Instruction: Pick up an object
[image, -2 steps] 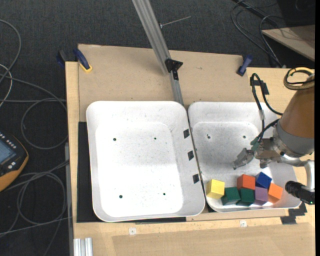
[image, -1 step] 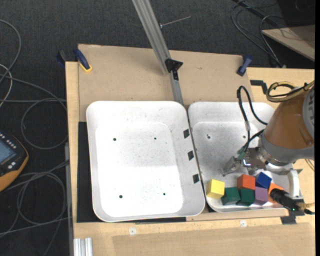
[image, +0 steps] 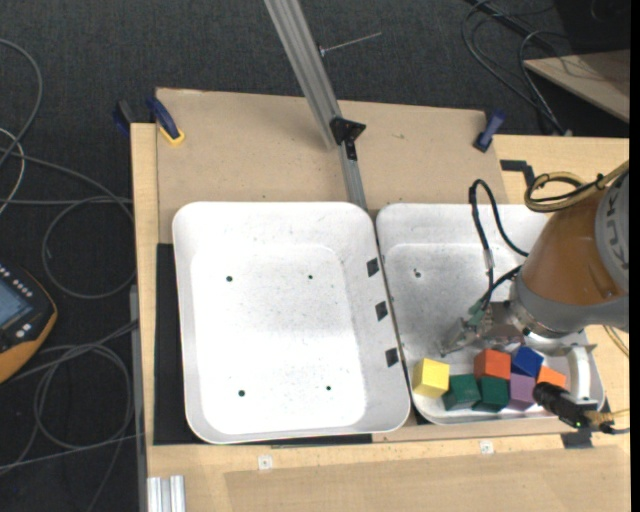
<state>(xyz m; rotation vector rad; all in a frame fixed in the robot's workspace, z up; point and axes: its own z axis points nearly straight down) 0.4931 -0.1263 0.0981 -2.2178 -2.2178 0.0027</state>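
Note:
Several small blocks lie huddled along the near edge of the right bin (image: 430, 250): a yellow block (image: 433, 376), two green blocks (image: 462, 390) (image: 493, 393), an orange block (image: 492, 363), a blue block (image: 527, 359), a purple block (image: 522, 388) and another orange piece (image: 551, 378). My gripper (image: 468, 333) hangs low over the right bin, just above and left of the orange block, under the arm's orange band (image: 572, 255). Nothing can be made out in its grasp.
The left bin (image: 270, 320) lies beside the right one, its rim touching at the middle. A slanted metal pole (image: 320, 85) rises from the back of the bench. Cables trail over the right bin's back edge (image: 485, 215).

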